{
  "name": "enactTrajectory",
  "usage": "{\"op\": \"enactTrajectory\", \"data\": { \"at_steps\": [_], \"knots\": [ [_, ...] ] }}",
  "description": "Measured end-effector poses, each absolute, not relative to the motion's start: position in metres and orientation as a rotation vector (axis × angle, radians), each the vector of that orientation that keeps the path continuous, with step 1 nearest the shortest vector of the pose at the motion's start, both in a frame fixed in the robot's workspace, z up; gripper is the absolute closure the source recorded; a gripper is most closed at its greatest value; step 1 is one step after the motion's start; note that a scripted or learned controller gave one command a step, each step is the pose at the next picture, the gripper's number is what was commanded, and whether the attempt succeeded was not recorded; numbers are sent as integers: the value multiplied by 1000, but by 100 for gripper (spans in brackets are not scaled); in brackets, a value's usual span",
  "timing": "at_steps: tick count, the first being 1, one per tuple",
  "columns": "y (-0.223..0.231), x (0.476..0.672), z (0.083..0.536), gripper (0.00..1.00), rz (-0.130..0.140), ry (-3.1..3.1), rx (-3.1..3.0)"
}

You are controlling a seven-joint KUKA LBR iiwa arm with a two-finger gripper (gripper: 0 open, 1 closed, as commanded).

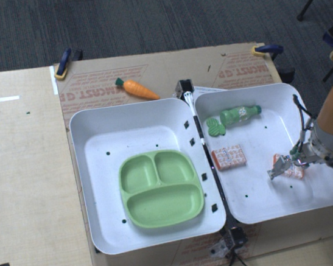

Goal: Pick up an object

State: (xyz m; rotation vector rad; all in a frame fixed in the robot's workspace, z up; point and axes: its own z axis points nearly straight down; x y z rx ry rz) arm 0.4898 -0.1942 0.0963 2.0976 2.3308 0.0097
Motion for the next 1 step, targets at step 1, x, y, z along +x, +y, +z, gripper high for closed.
{"op": "enactTrajectory", "data": {
  "at_steps": [1],
  "knots": [
    [-198,491,107,100,7,2317,2096]
  ]
}}
